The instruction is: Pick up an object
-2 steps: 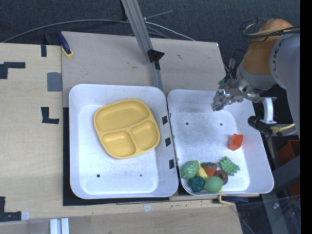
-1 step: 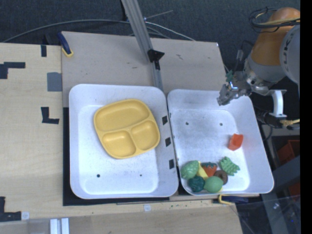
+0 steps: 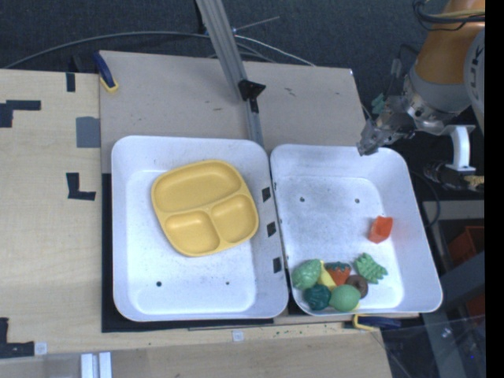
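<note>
Gripper over far rim of right bin; fingers unclear, cannot tell. Orange block alone near right wall. Toy pile crowds near corner. Yellow plate in left bin.

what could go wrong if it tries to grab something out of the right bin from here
1. The toys sit packed together in the near corner of the right bin, so the end effector could close on two, or push them apart.
2. That cluster lies against the bin's wall, which may block a finger.
3. The orange block lies alone but looks small, so a slightly off descent could knock it aside.
</note>
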Controlling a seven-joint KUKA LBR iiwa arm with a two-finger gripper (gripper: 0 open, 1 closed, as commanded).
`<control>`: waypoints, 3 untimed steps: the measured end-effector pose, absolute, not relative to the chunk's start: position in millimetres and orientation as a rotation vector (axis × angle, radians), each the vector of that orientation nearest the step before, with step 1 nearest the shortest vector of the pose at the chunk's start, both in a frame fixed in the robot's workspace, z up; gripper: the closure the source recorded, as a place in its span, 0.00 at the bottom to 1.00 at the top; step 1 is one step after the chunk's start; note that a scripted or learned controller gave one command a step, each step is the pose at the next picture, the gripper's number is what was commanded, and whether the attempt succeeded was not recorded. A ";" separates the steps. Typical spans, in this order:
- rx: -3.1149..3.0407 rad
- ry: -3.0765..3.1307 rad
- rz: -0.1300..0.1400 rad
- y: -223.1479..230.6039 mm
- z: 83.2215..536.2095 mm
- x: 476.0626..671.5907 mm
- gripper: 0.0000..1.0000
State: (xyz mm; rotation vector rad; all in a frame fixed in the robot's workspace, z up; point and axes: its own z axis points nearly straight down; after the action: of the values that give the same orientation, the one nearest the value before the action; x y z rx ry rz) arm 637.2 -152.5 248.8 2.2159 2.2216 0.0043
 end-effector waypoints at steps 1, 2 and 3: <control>2.215 2.230 0.002 -97.1 255.8 630.2 1.00; 2.217 2.231 -0.002 -46.8 240.4 617.2 1.00; 2.215 2.233 -0.001 15.1 240.1 602.0 1.00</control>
State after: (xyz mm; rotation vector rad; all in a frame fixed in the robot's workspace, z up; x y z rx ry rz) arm 602.0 15.1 240.1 2.2151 2.2328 -0.0013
